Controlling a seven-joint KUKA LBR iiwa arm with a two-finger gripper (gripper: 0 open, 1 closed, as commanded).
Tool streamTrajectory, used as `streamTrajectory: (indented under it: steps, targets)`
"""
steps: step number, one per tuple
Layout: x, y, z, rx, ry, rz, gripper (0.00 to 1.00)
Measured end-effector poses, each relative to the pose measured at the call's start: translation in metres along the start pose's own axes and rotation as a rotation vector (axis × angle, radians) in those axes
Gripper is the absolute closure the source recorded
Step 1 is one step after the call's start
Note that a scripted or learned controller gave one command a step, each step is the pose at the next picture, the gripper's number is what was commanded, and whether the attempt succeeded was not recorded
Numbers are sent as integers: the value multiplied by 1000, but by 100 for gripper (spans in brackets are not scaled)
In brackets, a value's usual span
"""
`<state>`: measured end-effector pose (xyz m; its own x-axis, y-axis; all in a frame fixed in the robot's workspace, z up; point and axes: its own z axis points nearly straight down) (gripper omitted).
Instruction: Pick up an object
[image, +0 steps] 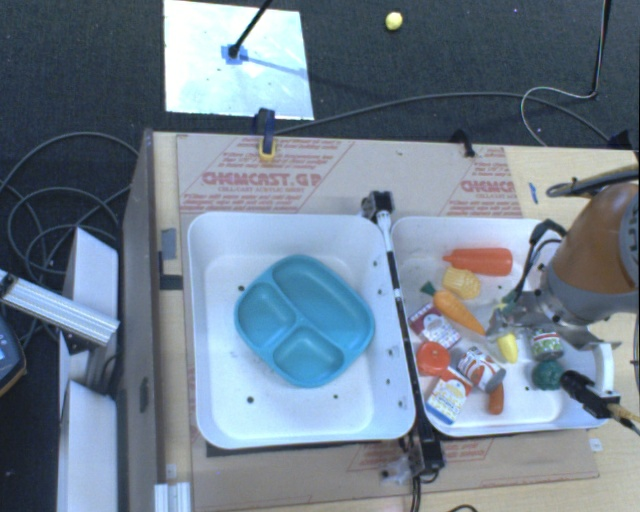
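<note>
The arm's hand (512, 318) sits low over toy food in the right bin (420, 240); its wrist hides whether it grips anything.

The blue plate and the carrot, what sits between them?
Camera view: bare white floor, then the black strip joining both bins, between blue plate and carrot.

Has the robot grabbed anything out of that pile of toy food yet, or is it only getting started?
Nothing looks picked yet. The gripper is down in the right bin, among the toys beside a small yellow piece, but I can't tell whether it grips anything. The carrot and can lie loose. The blue plate sits in the left bin. Lifting remains.
</note>
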<state>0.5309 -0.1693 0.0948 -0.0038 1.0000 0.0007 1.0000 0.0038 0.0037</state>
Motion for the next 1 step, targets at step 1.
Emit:
streamTrajectory:
  steps: [1]
  targets:
    - [99,32,-90,0,0,0,100]
